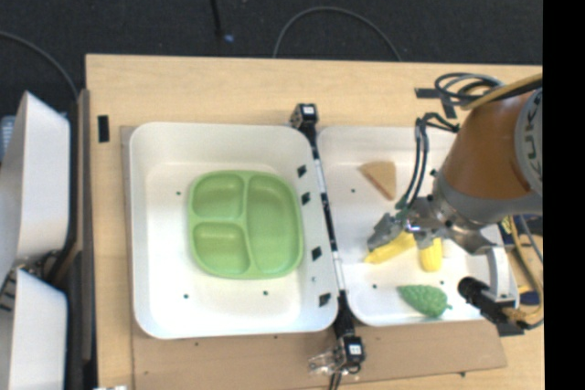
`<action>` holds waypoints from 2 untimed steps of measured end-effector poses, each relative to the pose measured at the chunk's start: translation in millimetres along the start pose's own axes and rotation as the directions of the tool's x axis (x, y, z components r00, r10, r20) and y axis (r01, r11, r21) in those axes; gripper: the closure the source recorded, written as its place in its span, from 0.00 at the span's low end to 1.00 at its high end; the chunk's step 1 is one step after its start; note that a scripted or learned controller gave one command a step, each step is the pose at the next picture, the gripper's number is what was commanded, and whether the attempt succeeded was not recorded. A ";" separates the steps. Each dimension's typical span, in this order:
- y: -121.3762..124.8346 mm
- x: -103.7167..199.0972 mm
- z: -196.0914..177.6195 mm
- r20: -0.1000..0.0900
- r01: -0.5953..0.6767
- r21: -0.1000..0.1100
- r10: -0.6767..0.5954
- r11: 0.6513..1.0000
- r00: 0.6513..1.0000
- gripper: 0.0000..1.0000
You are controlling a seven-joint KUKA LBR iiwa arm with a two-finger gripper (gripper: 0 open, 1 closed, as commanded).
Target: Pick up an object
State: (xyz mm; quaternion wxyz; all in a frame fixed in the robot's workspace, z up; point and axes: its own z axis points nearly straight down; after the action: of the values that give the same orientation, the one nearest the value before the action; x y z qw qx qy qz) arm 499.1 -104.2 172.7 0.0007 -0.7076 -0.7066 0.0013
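Observation:
In the right bin (352,155) lie a tan wedge (379,177) near the back, a yellow piece (388,250) in the middle, a second yellow piece (430,257) just right of it, and a green bumpy object (424,300) at the front. My gripper (395,233) hangs low over the yellow pieces, under the orange wrist band (489,155). Its tips sit right at the upper edge of the left yellow piece. Nothing is visibly lifted off the bin floor.
A green divided plate (245,224) lies in the left bin (151,196). A black-clipped divider (322,215) separates the two bins. Cables loop over the bench at the back right (457,91). White boxes (37,187) stand off the bench's left side.

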 end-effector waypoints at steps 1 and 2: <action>-3.2 2.6 62.9 -0.001 0.000 0.003 0.000 1.000 1.000 0.00; -3.2 1.5 72.6 0.000 -0.003 -0.001 0.003 1.000 1.000 0.00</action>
State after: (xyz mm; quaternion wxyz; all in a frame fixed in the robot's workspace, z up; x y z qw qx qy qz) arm 495.6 -102.7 100.0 0.0003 -0.7085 -0.7057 0.0009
